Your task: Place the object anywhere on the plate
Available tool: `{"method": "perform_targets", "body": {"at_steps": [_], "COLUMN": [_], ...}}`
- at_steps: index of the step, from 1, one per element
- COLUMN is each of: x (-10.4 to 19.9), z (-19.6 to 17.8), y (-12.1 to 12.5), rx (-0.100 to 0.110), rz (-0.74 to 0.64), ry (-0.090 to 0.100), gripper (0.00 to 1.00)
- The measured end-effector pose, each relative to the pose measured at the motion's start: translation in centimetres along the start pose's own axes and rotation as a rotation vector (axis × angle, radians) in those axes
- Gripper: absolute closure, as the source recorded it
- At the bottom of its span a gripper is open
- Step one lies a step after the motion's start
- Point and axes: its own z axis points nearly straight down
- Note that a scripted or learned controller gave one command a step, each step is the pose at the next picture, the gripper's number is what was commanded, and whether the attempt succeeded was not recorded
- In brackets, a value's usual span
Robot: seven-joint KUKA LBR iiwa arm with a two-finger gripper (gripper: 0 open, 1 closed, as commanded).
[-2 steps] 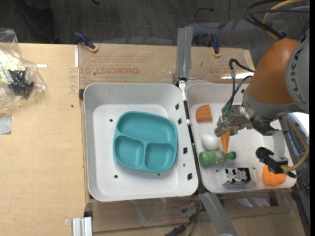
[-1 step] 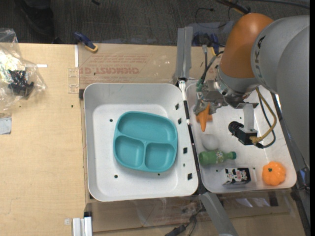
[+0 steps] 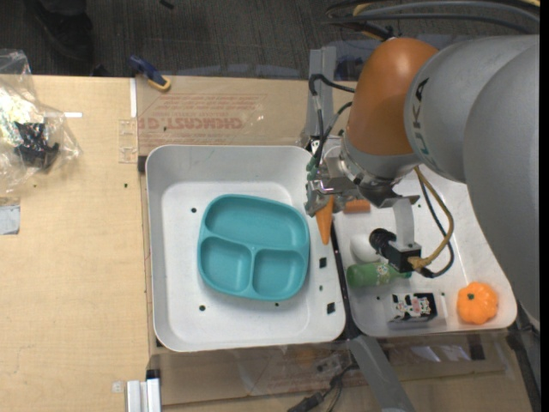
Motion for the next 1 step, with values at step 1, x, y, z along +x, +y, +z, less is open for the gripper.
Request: {"method": "perform_targets", "body": {"at_steps": [1], "x": [-0.01], "z": [0.0], "y": [0.0], "rx": [0.0], "rz": [0.001], "ry": [0.0], "gripper": [0.0]}}
